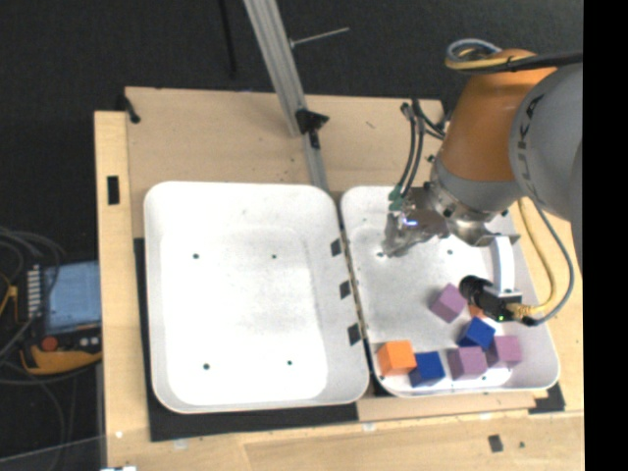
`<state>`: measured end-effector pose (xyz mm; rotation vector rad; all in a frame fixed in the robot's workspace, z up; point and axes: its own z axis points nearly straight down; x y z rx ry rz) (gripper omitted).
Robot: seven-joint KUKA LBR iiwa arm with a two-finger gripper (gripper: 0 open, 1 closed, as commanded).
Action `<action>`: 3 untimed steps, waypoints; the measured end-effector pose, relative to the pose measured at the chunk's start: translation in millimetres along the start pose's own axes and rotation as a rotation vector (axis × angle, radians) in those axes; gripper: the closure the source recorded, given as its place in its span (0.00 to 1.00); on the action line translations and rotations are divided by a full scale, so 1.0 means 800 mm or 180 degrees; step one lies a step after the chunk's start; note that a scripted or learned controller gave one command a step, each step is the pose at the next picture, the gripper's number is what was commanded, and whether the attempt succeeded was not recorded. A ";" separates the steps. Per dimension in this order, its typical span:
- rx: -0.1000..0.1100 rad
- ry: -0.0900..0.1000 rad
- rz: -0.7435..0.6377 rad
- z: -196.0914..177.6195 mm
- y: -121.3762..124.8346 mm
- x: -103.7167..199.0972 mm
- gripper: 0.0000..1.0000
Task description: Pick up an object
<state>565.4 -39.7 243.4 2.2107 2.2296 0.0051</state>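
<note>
A: Any writing to read? On the grey arm (549, 135) there are dark letters on the casing, cut off at the frame's right edge, too partial to spell out.

B: Bins, then. The left bin (245, 292) is a shallow white tray with rounded corners and a few dark dots on its floor. The right bin (392, 292) carries all the blocks, bunched along its near edge and right side.

A: Running through them: an orange block (396, 357) touching a blue block (428, 368), then a purple block (467, 362), a second blue block (479, 333) just behind it, a pale purple block (508, 348) at the far right, and another purple block (447, 302) tilted, sitting apart, higher up.

B: All small matte cubes. The gripper (397, 238) hangs over the far part of the right bin, well apart from every block, nothing between its fingers.

A: Open or closed? Cannot tell; the metal tips blur together.
</note>
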 end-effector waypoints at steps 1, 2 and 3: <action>0.0006 -0.0005 0.0008 0.015 0.035 0.053 1.00; 0.0004 -0.0001 0.0010 0.000 0.077 0.108 1.00; 0.0002 -0.0003 0.0008 0.011 0.124 0.167 1.00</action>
